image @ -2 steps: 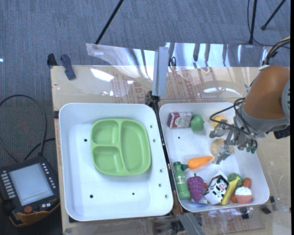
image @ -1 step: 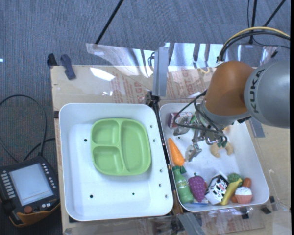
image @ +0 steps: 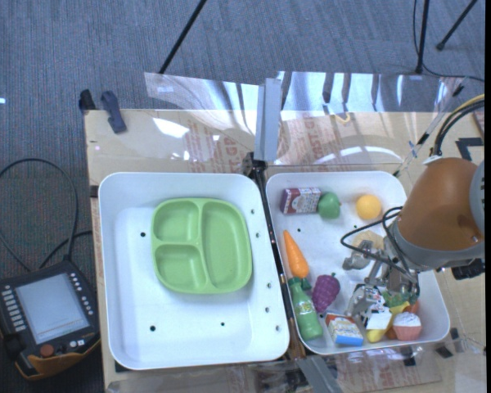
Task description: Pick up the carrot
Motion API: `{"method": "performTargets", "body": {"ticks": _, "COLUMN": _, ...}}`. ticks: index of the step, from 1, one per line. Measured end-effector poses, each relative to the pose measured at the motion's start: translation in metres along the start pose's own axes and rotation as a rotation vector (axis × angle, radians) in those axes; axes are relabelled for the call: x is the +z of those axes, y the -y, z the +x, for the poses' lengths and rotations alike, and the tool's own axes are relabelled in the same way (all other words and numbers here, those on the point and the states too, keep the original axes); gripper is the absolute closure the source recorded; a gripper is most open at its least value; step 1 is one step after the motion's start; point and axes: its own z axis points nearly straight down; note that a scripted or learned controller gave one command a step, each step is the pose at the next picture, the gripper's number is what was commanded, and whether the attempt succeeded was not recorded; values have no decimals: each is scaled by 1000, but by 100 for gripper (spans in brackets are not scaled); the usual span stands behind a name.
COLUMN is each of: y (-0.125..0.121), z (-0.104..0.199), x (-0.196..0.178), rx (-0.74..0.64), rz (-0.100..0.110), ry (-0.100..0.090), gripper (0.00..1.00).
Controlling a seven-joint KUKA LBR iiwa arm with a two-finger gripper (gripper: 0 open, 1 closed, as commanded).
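Grey ribbed carpet fills the upper part of the frame, crossed by thin black stand legs, and below it sits a wooden bench (image: 131,150) backed by a clear, glare-streaked plastic screen. Part of the arm's orange band (image: 438,207) is cut off at the right of the frame, and it hides the right bin's (image: 311,177) far corner. Below the band, the gripper (image: 375,289) hangs over a crowded heap in the lower right; against that clutter I cannot tell how its metal parts stand or whether they hold anything.

No writing is readable from here: the brown carton (image: 300,201) near the bin's top carries a label too small to make out, and the pendant's (image: 45,311) screen at the lower left reads blank grey.

Smooth and tapered, the carrot (image: 295,255) lies free along the right bin's left wall, well apart from the gripper, above a green bottle (image: 306,309) and a bumpy purple grape bunch (image: 325,290). A glossy green divided plate (image: 202,245) sits in the left bin (image: 114,301).
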Motion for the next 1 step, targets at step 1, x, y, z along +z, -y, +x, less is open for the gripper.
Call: {"method": "performTargets", "body": {"ticks": 1, "y": 66, "z": 115, "x": -1, "rx": 395, "rz": 8, "ry": -7, "gripper": 0}}
